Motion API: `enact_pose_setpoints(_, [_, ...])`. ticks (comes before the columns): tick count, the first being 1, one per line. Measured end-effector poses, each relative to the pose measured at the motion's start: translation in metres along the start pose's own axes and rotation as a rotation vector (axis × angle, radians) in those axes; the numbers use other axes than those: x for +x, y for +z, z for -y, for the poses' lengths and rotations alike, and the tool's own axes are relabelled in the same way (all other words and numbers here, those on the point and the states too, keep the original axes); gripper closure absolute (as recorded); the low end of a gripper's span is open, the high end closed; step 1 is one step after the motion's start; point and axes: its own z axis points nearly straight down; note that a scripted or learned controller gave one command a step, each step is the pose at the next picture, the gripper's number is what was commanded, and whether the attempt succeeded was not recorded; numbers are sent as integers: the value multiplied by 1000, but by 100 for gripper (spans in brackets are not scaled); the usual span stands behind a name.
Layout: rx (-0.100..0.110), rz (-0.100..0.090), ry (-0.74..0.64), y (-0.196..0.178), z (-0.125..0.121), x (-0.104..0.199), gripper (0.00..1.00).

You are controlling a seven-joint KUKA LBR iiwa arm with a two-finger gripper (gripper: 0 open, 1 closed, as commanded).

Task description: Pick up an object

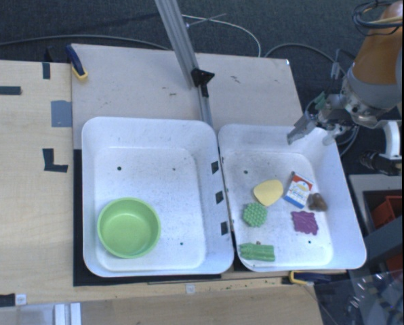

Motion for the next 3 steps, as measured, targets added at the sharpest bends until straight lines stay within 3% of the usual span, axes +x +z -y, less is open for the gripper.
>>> enact_pose_setpoints(2, [2,0,1,110,3,0,0])
enact_pose_setpoints(3, [-2,0,-1,97,2,1,100])
